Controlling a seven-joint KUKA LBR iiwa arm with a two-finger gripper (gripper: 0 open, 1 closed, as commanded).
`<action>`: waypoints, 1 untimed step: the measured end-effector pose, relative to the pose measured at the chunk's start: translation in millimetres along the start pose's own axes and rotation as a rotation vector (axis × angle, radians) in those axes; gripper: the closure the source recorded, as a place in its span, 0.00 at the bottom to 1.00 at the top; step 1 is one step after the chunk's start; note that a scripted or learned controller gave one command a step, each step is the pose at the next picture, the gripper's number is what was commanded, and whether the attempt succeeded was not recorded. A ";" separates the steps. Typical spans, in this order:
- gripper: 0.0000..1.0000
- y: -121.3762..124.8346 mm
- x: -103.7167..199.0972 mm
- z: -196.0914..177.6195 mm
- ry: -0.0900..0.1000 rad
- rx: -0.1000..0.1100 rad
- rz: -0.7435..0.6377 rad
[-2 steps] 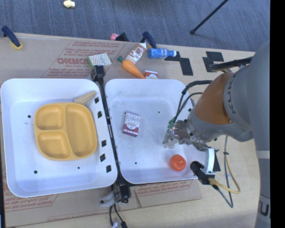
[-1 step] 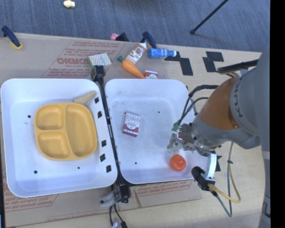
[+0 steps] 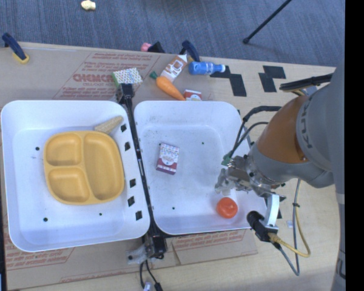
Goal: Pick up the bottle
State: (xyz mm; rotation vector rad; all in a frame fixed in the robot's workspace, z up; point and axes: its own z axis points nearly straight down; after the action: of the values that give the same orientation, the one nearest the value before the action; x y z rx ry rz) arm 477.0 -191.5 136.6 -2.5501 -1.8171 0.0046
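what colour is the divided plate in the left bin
Yellow; the divided plate shows clearly in the camera view.

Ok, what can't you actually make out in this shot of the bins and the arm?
- Gripper: the fingers are blurred against the arm's own wrist hardware, so their state is unclear.
- Orange object in the right bin: too small and blurred to identify.
- Small box: its label is too small to read.
- Blue bottle on the cardboard behind the bins: details too small to make out.

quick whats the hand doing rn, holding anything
hand: low in the right bin, just above the orange object; whether it is open or shut cannot be told, and nothing is seen held in it.
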 end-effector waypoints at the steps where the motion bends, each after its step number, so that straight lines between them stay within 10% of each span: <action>1: 1.00 0.1 0.5 -9.8 0.001 0.002 -0.005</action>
State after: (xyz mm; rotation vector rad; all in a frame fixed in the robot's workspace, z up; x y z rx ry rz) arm 477.4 -191.1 146.4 -2.5436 -1.8222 0.0054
